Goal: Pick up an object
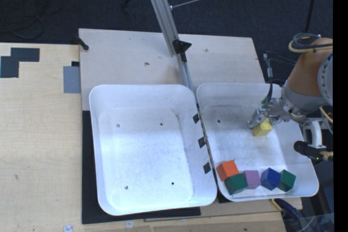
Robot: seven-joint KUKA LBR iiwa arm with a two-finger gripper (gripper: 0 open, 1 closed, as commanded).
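A slanted overhead view of a pale wooden desk [38, 133] carrying two shallow white bins side by side. The landmark here is the right bin [239, 100]. The left bin [141, 117] touches it along its left wall, where small black clips join the two.

The grey arm [307, 81], with its orange band, reaches over the right bin's right wall. Its gripper [262, 121] hangs above the bin's middle, toward the right side. A yellow block [263, 127] sits at the gripper's tip, tilted; the fingers appear closed narrowly around its top, though the contact is small and hard to make out.

Along the right bin's near wall lie five blocks in a row: an orange block [227, 169], a dark green block [236, 184] just below it, a purple block [252, 178], a blue block [270, 179] and a green block [287, 180].

A slanted metal rail [163, 13] rises behind the right bin's far left corner.
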